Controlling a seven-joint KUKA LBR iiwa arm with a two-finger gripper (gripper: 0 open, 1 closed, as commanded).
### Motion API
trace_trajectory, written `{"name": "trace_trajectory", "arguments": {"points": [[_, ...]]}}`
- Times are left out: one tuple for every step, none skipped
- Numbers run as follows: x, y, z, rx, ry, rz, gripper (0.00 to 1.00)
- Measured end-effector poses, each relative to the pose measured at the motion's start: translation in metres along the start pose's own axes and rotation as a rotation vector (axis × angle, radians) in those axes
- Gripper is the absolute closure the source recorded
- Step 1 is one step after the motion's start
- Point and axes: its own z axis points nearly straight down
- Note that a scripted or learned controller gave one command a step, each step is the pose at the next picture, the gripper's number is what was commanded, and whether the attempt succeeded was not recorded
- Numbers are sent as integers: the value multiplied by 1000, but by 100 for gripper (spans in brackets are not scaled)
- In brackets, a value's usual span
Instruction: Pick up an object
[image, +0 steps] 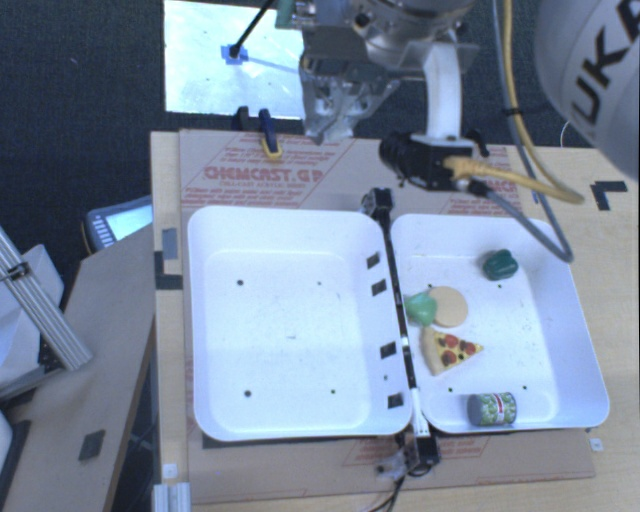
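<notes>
The right bin (575, 330) holds a dark green lump (499, 264) at its far side, a tan round disc (448, 306) with a light green piece (421, 307) touching its left, a pizza slice (449, 350) below them, and a green can (492, 408) lying on its side near the front wall. My gripper (328, 118) hangs high above the bench's far edge, behind the left bin (290, 320), well away from every object. Nothing shows between its fingers.
A black divider with clips (392, 310) runs between the two bins. Yellow and grey cables (520, 190) cross the far right corner over the right bin's back rim. A grey bracket (45, 310) stands at the left, off the bench.
</notes>
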Motion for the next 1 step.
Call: {"name": "trace_trajectory", "arguments": {"points": [[-63,-54,23,7,-4,15,100]]}}
